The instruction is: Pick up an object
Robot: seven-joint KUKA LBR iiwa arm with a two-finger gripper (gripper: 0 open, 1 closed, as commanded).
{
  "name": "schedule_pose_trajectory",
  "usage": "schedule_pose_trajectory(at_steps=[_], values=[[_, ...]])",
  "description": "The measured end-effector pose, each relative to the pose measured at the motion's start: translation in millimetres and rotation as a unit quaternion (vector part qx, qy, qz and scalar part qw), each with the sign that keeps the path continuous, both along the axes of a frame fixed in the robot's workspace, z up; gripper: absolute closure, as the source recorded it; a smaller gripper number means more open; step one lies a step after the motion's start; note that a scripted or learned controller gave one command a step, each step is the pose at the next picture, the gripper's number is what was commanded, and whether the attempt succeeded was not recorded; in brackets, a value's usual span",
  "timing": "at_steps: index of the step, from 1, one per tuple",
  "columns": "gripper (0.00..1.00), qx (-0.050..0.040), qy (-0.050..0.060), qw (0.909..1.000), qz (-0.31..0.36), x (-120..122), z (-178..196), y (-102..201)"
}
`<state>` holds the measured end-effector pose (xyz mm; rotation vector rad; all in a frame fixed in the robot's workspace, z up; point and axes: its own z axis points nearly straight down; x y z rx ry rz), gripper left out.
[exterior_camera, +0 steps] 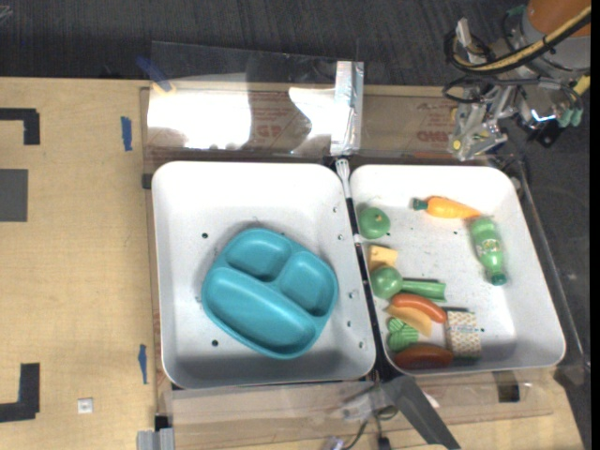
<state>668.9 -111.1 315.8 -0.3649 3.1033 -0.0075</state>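
My gripper (476, 131) hangs above the bench just behind the right bin's (534, 279) far edge, over bare cardboard and apart from every object. Inside that bin lie a toy carrot (445, 207), a green bottle (487, 248), a green apple (373, 220), a yellow wedge (381, 256), a green spoon (398, 283), an orange and red piece (418, 308), a small green piece (403, 334), a brown sausage (424, 354) and a patterned block (462, 333). The carrot and the bottle are the objects closest to the gripper.
The left bin (178, 251) holds a teal divided plate (272, 291). A clear plastic sheet with a taped strip (345, 111) stands behind the bins. Cables (487, 54) loop around the wrist at the top right.
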Motion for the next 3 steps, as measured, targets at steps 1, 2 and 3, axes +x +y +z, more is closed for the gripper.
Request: schedule_pose_trajectory(at_steps=[1, 2, 3], values=[[1.00, 0.0018, 0.007, 0.9965, 0.083, -10, -59, 51], [1.00, 0.0005, 0.009, 0.9756, 0.220, -42, -179, 11], [1.00, -0.0008, 0.001, 0.9696, 0.245, -11, -112, 74]])
